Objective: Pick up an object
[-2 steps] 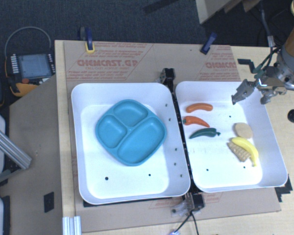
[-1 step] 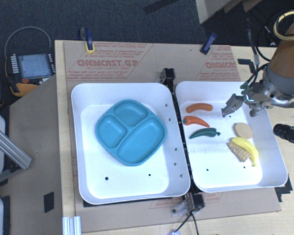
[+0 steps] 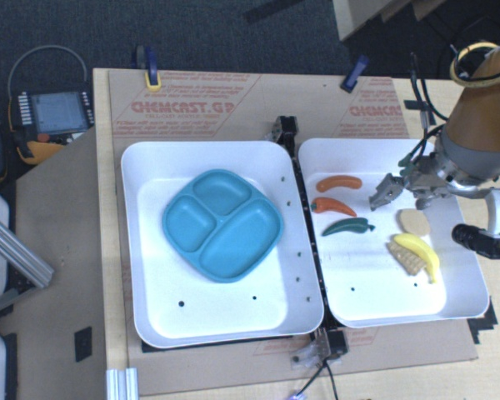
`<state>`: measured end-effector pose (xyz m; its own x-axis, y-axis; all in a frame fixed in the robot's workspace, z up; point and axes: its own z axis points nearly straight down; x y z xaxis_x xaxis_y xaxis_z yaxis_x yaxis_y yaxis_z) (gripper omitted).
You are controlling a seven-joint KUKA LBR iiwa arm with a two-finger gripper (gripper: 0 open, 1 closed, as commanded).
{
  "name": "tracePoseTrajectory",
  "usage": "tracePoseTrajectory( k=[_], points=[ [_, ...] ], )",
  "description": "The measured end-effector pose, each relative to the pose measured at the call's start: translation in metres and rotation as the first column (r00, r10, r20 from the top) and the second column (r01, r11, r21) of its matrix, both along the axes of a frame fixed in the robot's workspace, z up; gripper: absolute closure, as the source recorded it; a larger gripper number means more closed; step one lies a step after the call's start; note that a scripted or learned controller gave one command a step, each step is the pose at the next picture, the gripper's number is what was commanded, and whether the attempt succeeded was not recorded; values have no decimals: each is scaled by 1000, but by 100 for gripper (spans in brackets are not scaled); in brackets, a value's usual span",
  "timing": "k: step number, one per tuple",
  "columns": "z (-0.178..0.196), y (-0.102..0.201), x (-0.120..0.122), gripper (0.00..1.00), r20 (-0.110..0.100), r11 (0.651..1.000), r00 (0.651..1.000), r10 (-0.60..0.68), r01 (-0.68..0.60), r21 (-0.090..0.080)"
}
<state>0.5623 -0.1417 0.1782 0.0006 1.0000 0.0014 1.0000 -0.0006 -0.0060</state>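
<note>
Blue plate (image 3: 223, 223) alone in left bin (image 3: 137, 223), pincer (image 3: 397, 192) apart beside sausage (image 3: 339, 183)

Two bins sit side by side on the bench (image 3: 108, 223). The left bin (image 3: 142, 173) holds a divided plate (image 3: 222, 236) near its middle. In the right bin (image 3: 458, 307), a sausage (image 3: 338, 183), a carrot (image 3: 333, 207) and a pepper (image 3: 347, 227) lie stacked front to back along its left edge; a banana (image 3: 420, 252) lies toward the right edge.
</note>
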Motion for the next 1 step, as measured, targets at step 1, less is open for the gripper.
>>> tracePoseTrajectory(
  k=[1],
  points=[
    [-63, 3, -7, 0, -3, 1000, 1000, 0, 0, 1]
  ],
)
